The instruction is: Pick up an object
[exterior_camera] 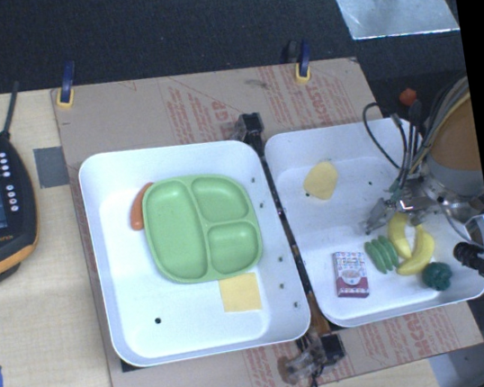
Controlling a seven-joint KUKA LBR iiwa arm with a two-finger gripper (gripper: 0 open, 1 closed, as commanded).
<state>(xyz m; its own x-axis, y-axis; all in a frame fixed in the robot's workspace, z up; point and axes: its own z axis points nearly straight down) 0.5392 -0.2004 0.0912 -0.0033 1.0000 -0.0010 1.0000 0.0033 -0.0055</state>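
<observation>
While I hang over the right bin [370,312] far-right part, my gripper [401,206] sits just above the banana [412,248]; finger spread: can't tell. Right bin contents: banana, green veg [381,253] touching its left, dk green ball [436,275], carton [350,273], yellow chip [320,180]. Left bin [119,253]: green tray [200,227], cheese slice [240,293].

Glossy plastic banana [411,245]; matt white plastic bins [115,254].

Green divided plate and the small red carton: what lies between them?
In the camera view, the bins' adjoining rims lie between the green divided plate and the red carton; the yellow square sits just below that line.
</observation>
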